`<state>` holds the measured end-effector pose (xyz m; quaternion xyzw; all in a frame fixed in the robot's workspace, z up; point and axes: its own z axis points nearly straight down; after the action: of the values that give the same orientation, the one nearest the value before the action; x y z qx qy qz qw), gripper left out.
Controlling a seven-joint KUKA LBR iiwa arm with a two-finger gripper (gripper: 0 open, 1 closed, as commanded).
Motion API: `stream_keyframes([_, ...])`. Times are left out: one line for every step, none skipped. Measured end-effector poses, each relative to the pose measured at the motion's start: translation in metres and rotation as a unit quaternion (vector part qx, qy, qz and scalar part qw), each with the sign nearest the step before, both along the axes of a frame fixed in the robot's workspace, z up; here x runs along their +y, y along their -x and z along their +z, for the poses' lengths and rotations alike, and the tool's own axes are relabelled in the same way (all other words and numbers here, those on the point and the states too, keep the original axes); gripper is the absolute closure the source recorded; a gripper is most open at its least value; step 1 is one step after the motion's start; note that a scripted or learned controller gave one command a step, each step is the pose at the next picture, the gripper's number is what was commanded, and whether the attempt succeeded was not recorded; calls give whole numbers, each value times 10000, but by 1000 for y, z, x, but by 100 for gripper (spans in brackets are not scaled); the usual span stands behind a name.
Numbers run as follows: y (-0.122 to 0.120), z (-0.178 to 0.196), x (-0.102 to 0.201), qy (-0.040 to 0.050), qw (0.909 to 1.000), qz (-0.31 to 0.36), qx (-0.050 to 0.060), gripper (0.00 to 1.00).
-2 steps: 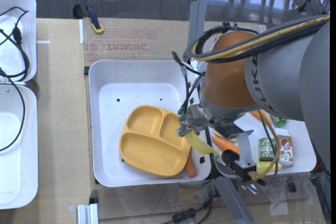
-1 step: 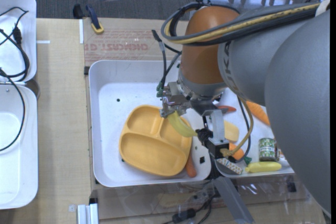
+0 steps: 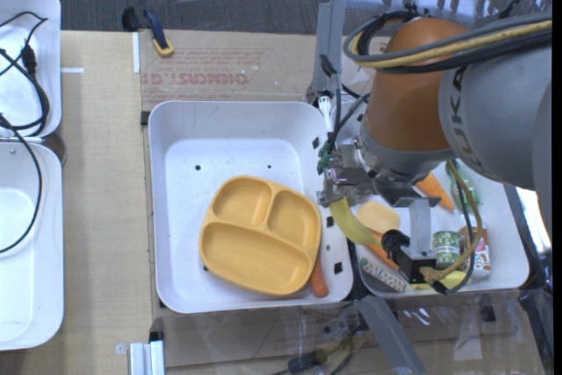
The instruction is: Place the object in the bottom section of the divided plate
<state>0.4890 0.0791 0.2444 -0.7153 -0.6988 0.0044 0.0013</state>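
you have the arm [image 3: 457, 92] over the right bin [image 3: 509, 263], its orange band hiding most of the wrist. the gripper [image 3: 341, 189] sits at the rim between the 2 bins, and you cannot tell from this angle how its claw stands. a banana [image 3: 349, 222] lies just below it, at the right bin's left edge. the divided plate [image 3: 261, 234] rests in the left bin [image 3: 228, 136], with a carrot [image 3: 319, 283] touching its near right rim.
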Motion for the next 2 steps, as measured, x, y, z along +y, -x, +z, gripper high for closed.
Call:
stream_keyframes([12,-63,51,-1,9999,113,5,100])
stream_keyframes([12,-86,36,-9,9978,658,12,100])
